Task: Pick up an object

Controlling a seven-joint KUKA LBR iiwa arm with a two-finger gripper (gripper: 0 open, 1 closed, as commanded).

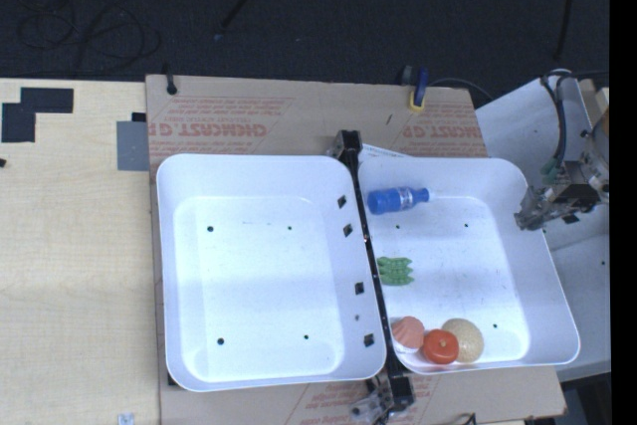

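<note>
I'm looking down on the light wooden bench (70,254), black and grey patches stuck near its left edge. Flat on it lies a brown cardboard sheet (259,119) with red lettering. On that cardboard I've got two shallow white bins side by side: the left bin (169,214) and the right bin (537,254), touching along a black clip strip (364,244).

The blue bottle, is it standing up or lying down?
Lying down. The blue bottle rests on its side in the right bin, its pale cap pointing right.
</note>
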